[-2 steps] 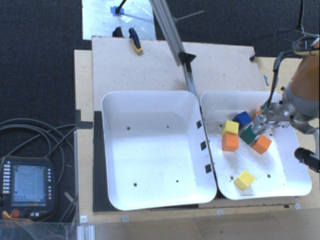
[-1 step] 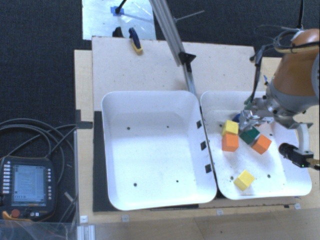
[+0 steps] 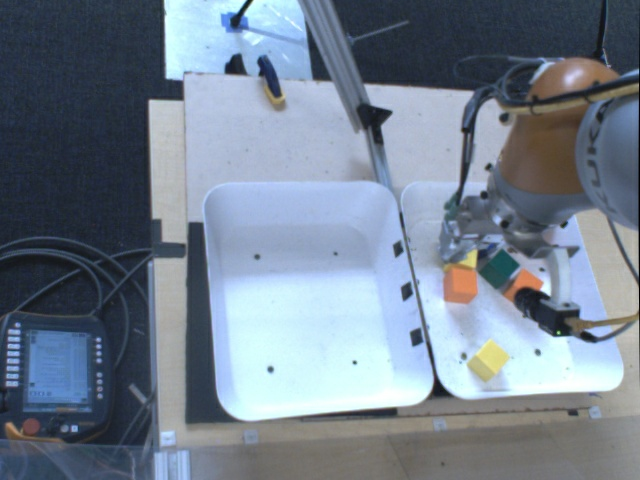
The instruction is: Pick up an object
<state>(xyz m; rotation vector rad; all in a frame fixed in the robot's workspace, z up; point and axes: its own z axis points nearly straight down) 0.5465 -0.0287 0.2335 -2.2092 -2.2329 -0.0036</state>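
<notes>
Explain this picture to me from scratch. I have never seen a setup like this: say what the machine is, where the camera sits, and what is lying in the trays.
One camera looks down at a slant on a bench. The grey machine with the orange band is a robot arm reaching in from the right. Its pincer hangs low over the right bin. That shallow white tray holds small blocks: an orange block just below the pincer, a green block, a yellow block nearer the front, and another orange piece. I cannot tell whether the pincer grips anything. Beside it is the left bin. At far left a handheld control screen rests with its cables.

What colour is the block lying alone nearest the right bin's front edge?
Yellow block, seen in the camera view.
</notes>
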